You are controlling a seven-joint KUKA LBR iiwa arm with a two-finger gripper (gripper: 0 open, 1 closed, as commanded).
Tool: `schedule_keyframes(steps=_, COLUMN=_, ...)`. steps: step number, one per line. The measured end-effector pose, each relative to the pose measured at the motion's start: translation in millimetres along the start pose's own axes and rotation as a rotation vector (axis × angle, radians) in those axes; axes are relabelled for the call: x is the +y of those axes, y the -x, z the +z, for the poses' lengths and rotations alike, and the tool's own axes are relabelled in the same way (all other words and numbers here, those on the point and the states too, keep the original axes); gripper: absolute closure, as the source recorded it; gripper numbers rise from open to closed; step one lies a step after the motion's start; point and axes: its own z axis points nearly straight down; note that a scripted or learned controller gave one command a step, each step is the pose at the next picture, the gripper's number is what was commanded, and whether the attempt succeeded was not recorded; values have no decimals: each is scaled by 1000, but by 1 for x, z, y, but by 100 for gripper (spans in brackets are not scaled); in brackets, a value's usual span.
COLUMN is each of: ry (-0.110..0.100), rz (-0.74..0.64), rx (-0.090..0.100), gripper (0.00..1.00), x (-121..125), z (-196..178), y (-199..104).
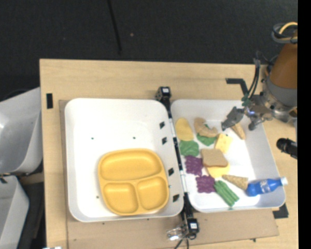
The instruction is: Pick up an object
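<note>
My gripper (243, 121) hangs over the upper right part of the right bin (259, 149), with its two dark fingers spread open. Nothing is held between them. A small tan piece (240, 132) lies on the bin floor just below the fingers. To its left lie a yellow cheese wedge (223, 142), a tan cookie (203, 127) and a yellow piece (183, 129). Lower down are a brown toast slice (215, 157), purple grapes (194, 165), a green pickle (226, 193), a cone (235, 180) and a blue bottle (264, 185).
The left bin (93, 123) holds a yellow divided plate (133, 180) in its lower half. Green leafy pieces (189, 148) sit near the wall between the bins. The arm's orange band (285, 69) rises at the right edge, over the wooden bench (145, 77).
</note>
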Motion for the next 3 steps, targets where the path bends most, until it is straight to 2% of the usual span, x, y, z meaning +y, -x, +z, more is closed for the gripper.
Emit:
schedule_keyframes(steps=1, ry=-7, rz=-4, rx=4, gripper=0, x=-46, z=77, y=-66)
schedule_keyframes(steps=2, ry=-5, rz=7, rx=-1, gripper=0, x=-100, z=117, y=-16)
schedule_keyframes(steps=3, ry=1, rz=-5, rx=3, gripper=0, x=-102, z=100, y=-69)
